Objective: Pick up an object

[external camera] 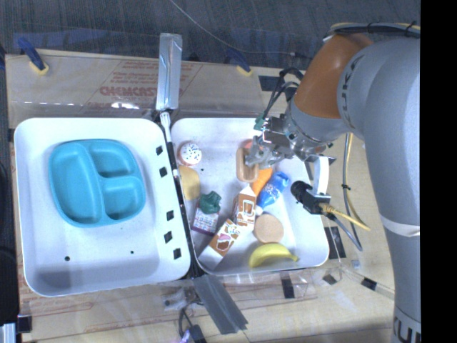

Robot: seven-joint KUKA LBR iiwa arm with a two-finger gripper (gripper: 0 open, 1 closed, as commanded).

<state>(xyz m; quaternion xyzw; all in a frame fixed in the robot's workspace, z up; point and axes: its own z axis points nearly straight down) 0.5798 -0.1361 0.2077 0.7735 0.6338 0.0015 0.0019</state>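
Gripper (265,147) on the grey arm hangs over the right white bin (214,131), above an orange carrot-shaped toy (261,178). Whether it is parted or closed I cannot tell. Nearby lies a yellow plastic banana (271,254).

In the right bin (214,131) sits the clutter I can choose from. A yellow banana (270,254) lies curved along the front wall, with a round tan disc (268,228) just behind it. Two small cartons (235,224) with brown-and-white print lean side by side near the middle, next to a dark green lump (210,202). A blue bottle (273,189) lies tilted, touching an orange carrot-like piece (262,179). A speckled white ball (190,152) rests by the left wall, above a pale yellow block (188,183). A tan, wood-coloured piece (247,164) stands under my wrist.
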